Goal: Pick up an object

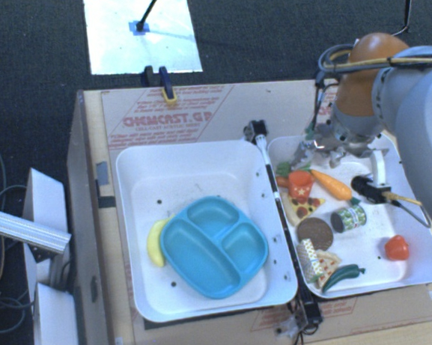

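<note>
My gripper (321,150) hangs over the far left part of the right bin (419,263), with the grey arm and its orange band behind it. Just below it lie a red toy pepper (300,185) and an orange carrot (331,184); the gripper appears to be above them, apart from both. Further toward the front lie a brown round disc (314,233), a small green-labelled can (348,218), a red tomato (396,247), a green chili (344,274) and a pizza slice (320,262). Nothing shows in the gripper's hold.
The left bin (148,166) holds a blue divided plate (215,245) with a yellow banana (156,243) against its left edge. A ridge (275,200) where the two bin walls meet runs between them. Another flat food piece (301,212) lies by that ridge.
</note>
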`<state>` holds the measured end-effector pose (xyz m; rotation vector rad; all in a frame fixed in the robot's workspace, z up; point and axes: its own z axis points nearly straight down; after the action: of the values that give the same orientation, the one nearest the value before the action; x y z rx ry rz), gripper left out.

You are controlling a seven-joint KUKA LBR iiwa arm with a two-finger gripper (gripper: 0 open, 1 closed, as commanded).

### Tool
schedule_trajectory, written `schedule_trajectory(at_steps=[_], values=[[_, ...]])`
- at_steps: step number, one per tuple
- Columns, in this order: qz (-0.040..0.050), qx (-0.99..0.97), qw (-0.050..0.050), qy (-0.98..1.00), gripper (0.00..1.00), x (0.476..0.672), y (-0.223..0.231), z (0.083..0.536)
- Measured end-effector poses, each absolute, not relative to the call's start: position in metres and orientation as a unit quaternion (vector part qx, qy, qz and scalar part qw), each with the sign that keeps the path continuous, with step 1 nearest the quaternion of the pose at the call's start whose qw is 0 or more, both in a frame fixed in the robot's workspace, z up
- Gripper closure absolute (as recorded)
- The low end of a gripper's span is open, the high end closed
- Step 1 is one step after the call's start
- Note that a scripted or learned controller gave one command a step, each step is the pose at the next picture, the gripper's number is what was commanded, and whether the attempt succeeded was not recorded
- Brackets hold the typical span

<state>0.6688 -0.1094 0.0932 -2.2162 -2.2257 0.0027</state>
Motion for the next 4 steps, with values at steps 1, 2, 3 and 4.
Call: schedule_trajectory(at_steps=[1,2,3,4], values=[[-0.0009,-0.707,-0.003,-0.707,0.0,0.613,-0.088,0.086],[0.0,-0.707,-0.001,-0.707,0.0,0.576,-0.115,0.102],[-0.0001,-0.707,-0.001,-0.707,0.0,0.574,-0.173,0.116],[-0.0011,-0.706,-0.002,-0.709,0.0,0.648,-0.18,0.106]])
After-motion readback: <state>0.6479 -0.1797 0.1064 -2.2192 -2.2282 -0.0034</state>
